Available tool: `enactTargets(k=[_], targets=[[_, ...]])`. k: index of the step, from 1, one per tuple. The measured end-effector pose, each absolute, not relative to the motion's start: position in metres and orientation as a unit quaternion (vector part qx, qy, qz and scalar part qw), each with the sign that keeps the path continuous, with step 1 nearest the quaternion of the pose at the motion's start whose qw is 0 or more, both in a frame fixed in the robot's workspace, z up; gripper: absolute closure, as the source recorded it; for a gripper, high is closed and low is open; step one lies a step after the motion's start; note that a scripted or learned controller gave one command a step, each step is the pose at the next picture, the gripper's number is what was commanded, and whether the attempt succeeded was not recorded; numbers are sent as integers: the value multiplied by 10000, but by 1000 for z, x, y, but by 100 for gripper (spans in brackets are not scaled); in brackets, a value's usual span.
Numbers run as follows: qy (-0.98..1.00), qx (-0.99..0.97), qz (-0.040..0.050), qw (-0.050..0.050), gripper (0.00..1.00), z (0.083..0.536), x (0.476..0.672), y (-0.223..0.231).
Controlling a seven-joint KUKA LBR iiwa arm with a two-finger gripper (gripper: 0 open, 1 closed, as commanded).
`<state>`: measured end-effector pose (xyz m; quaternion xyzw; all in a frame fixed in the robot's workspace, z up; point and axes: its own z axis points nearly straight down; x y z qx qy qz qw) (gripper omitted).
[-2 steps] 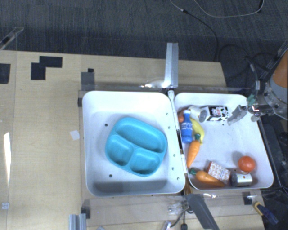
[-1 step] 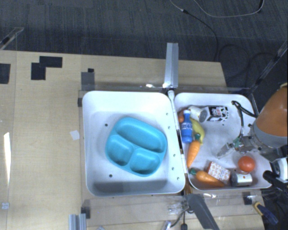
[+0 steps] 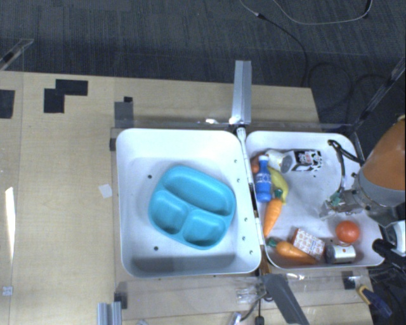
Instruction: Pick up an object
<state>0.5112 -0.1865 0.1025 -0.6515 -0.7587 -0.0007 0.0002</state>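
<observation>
Right bin (image 3: 298, 143) — tomato (image 3: 347, 231) just below claw (image 3: 337, 204).

A light wooden bench (image 3: 57, 209) fills the frame's left and centre. Black rectangular marks (image 3: 63, 94) sit upper left. A thin black cable (image 3: 298, 19) loops across the dark floor at top.

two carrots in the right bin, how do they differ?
The upper carrot lies close to the bin's left wall, near upright in the camera view, tip toward the bottom; the lower carrot lies nearly crosswise along the near wall. The upper one sits just below the blue bottle, the lower one beside the small carton. Both are orange and tapered.
</observation>
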Motion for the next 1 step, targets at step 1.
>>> enactTargets(k=[1], targets=[[-7059, -7083, -3, -8, 100, 235, 492, -149]])
